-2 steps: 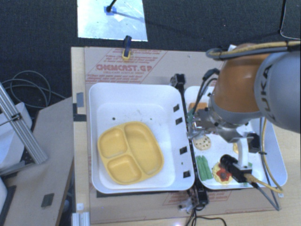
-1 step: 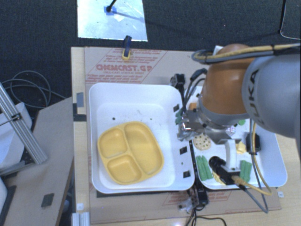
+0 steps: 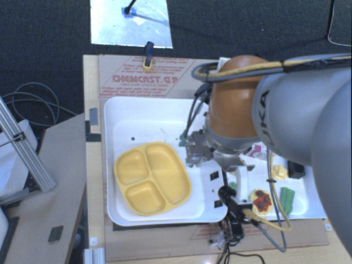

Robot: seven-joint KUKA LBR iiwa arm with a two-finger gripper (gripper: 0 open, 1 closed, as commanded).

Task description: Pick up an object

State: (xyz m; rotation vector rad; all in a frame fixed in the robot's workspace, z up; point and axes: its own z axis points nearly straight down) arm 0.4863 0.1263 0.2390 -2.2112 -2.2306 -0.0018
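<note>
- Yellow plate (image 3: 152,177): plain matt plastic, rounded corners, raised rim, three sunken compartments.
- Compartments: two side by side on the far half, the right one longer and reaching down the plate's right flank; one smaller one on the near-left side.
- Location of plate: flat on the floor of the left bin (image 3: 137,111), in its near half, close to the near wall and to the left wall.
- Orientation of plate: open side up, turned at a slant to the bin walls, one corner toward the far side of the bin.
- Long axis of plate: outline almost as wide as long; long compartment running from far-left to near-right, which marks the axis as far as can be judged.
- Claw (image 3: 220,159): hanging below the orange band (image 3: 234,100) of the arm (image 3: 308,114), over the strip where the two bins meet, just beside the plate's right corner.
- State of claw: cannot tell, wide or narrow, tip hidden by the wrist and cables; nothing seen held.
- Right bin (image 3: 306,207): largely covered by the arm; a toy pizza slice (image 3: 261,201), a green piece (image 3: 287,199), a pale yellow piece (image 3: 279,172) and a black piece (image 3: 295,169) lying on its floor, all well apart from the plate.
- Beneath the bins: brown card with red lettering (image 3: 146,79).
</note>
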